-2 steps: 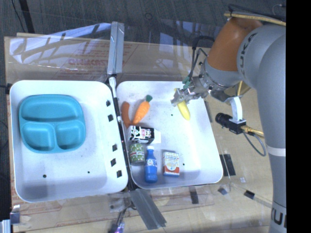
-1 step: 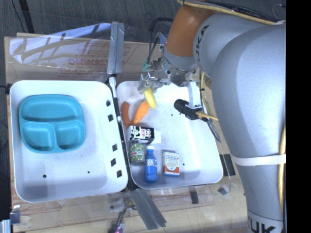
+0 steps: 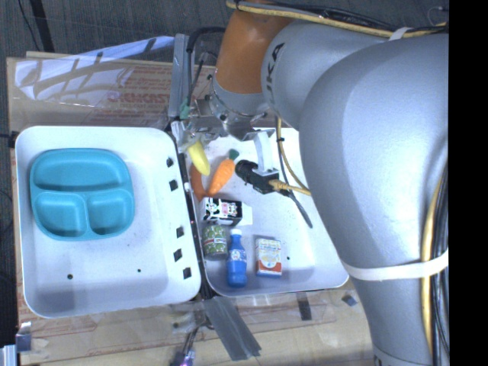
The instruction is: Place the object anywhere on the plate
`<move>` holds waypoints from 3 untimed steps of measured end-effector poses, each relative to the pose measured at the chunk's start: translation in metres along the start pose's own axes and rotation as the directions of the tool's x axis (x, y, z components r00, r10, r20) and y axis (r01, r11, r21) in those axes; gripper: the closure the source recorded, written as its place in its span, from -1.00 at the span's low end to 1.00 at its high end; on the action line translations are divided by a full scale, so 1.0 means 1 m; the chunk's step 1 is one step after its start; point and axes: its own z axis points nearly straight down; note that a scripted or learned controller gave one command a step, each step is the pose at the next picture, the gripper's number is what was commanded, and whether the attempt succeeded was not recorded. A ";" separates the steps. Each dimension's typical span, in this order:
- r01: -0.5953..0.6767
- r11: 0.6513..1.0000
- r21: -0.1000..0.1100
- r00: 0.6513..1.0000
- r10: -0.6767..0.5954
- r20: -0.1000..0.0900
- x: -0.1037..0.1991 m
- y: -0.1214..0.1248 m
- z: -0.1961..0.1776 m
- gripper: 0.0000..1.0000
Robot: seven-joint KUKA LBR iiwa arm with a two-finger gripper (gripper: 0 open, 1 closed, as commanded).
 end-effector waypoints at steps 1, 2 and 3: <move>0.039 0.999 -0.004 0.999 -0.039 0.001 0.057 0.014 -0.017 1.00; 0.218 0.976 -0.004 0.976 -0.218 0.003 0.165 0.006 -0.031 1.00; 0.218 0.976 -0.004 0.976 -0.218 0.004 0.164 0.006 -0.031 -1.00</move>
